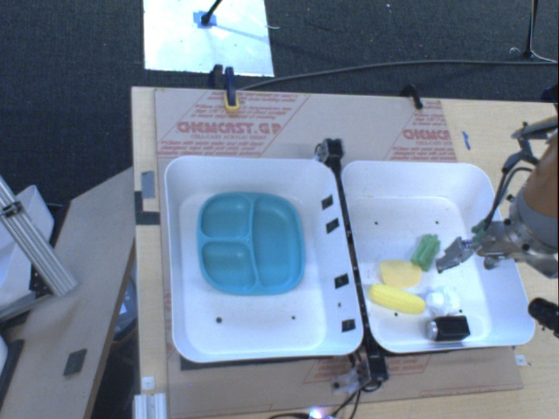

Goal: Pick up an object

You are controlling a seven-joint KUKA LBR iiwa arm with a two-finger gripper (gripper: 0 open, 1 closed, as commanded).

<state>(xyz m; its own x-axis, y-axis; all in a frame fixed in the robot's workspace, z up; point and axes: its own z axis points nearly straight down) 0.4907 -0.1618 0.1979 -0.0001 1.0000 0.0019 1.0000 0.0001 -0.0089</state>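
End effector (456,256): above the right bin (472,180), fingers' state cannot be told. Green block (426,251): just left of it, long axis running top to bottom, slightly tilted.

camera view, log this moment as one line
gripper: over right bin, nothing visibly held | beside it: green object, yellow objects, black object | left bin: blue divided plate

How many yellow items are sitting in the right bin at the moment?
2. A pale yellow piece lies beside the green object; a brighter yellow oblong one lies just below it, towards the bin's front. Neither looks hidden, though the gripper hovers close by.
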